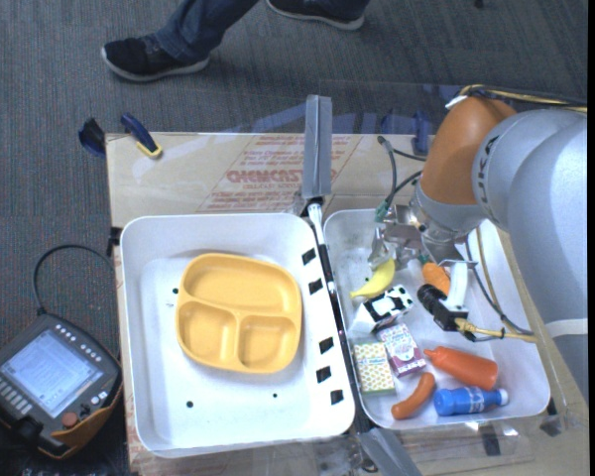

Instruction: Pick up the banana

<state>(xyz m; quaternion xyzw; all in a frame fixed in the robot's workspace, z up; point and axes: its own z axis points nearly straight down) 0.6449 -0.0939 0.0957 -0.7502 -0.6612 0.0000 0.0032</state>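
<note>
- The left bin [149,405], well to the gripper's left, holds a yellow plastic tray [240,310] with three smooth, rounded compartments.
- The right bin [342,231], under the gripper, holds a clutter: a black-and-white cow-patterned toy [389,305], two small printed cartons [388,358], an orange bottle [464,367], a sausage [414,396] and a blue bottle [470,401], all on the near side of the gripper.
- The banana [374,279] is small, curved and smooth, bright yellow, its upper end right at the gripper.
- The gripper [395,243] hangs at the banana's upper end; whether it is parted or has hold of the fruit, I cannot tell.
</note>
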